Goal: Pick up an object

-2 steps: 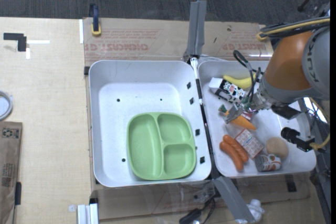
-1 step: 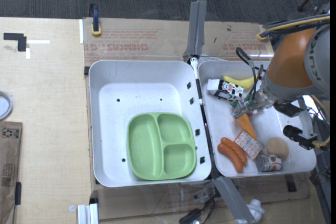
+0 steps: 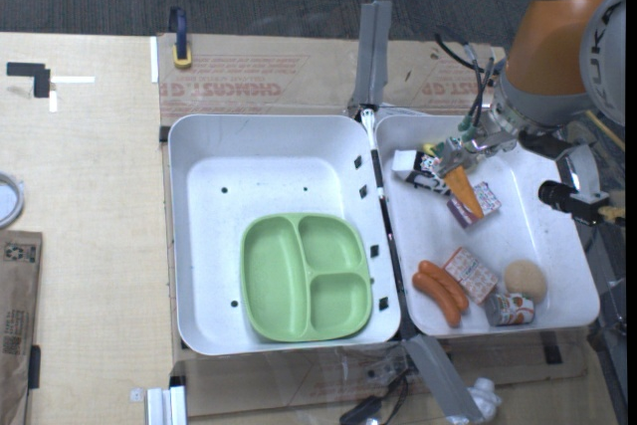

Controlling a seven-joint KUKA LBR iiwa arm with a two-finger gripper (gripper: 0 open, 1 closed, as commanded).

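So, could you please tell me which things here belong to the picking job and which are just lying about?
Job: gripper; right bin with orange carrot, sausages, bread roll, small can, patterned packet.

Lying about: green divided plate, blue-handled clamp, tape roll.

A green divided plate [image 3: 307, 276] lies in the left bin [image 3: 189, 214]; a tape roll [image 3: 8, 202] sits far left.
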